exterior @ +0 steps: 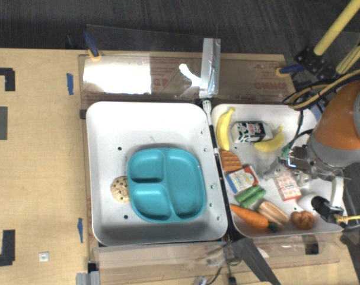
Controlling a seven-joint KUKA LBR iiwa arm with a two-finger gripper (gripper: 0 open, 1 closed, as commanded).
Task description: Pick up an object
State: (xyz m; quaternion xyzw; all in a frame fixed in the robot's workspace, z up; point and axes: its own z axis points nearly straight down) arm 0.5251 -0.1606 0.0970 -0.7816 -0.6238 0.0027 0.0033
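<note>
Looks like the approach step, with nothing lifted yet. Hangs low over the right-hand part of the right bin (289, 108), the claw (295, 162) at the end of the arm (340, 129) (orange band and grey wrist covering much of that corner). Cannot tell whether the claw is apart or together: seen from above, hidden in metal and cable clutter. Shows nothing plainly clamped in it.

Offers plenty to pick from, all lying in the right bin: a yellow banana (225, 129) along the left wall, a small black-and-white carton (249, 131) just beside it, a second banana (268, 142) near the claw, a red-and-white packet (286, 187) just below the claw, a carrot (251, 217) and a brown round thing (303, 219) by the near wall. Sits closest to the packet and the second banana, so probably aims at one of those (a judgement only).

Holds, in the left bin (102, 123), a teal divided plate (166, 183) with a cookie (120, 189) touching its left edge, well apart from the arm.

Calls next for settling straight down on a single item, closing on it without catching a neighbour, then rising clear of the bin wall. Risks a miss on the flat packet, lying low on the floor of the bin.
</note>
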